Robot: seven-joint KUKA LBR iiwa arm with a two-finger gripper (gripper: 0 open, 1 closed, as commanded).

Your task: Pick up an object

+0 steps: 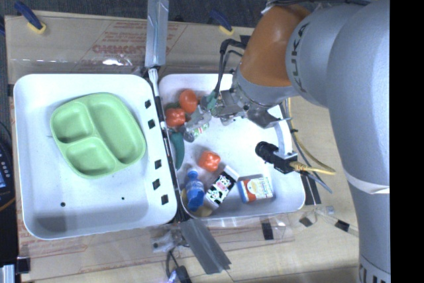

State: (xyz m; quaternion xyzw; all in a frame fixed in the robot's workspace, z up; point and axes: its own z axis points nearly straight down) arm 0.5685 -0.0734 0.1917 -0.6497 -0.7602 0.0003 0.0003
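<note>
The left bin (86, 212) is a shallow white plastic tub with rounded corners. In it sits a green plate (98, 134), matte, a soft rounded square split into three compartments, lying a bit skewed to the bin walls.

The right bin (242, 139) is the same kind of tub, and this is where the pickable stuff is, mostly crowded along its left side. Against the left wall there's a dark green piece (179, 149), long and narrow. Toward the far end are two rounded, glossy orange-red pieces, one (175, 117) nearer the wall and another (189, 101) just beside it. A third orange-red piece (209, 160) sits more toward the middle. At the near end there's a blue bottle (193, 190), then a cow-print carton (221, 189) lying tilted right next to it, then an orange and white box (256, 189) a little apart.

The gripper (197, 125) is down low in the right bin, just beside the two far orange-red pieces and close to touching the one by the wall. Honestly I can't tell from here whether it's open or closed, or whether it has anything. The arm (344, 76), smooth grey with an orange band, bulks in from the right.
</note>
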